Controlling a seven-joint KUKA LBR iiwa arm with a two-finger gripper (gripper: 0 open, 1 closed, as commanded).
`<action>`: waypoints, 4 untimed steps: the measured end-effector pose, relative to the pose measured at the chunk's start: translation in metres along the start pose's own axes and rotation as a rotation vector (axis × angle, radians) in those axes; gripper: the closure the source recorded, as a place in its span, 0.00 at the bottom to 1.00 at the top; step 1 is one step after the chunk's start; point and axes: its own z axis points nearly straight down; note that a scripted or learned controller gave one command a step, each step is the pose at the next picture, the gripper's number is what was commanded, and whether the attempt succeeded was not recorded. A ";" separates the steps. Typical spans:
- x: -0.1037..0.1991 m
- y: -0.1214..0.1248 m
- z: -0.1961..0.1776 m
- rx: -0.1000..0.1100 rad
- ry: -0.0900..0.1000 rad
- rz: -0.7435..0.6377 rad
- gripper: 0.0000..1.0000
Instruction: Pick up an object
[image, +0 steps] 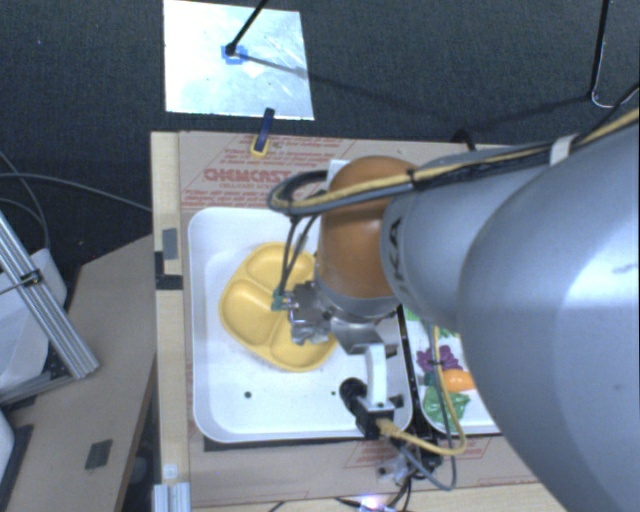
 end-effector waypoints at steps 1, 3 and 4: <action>-0.028 0.042 -0.063 -0.012 -0.003 0.015 1.00; -0.019 0.149 0.073 -0.008 -0.003 0.008 1.00; -0.069 0.171 0.016 -0.010 -0.004 0.016 1.00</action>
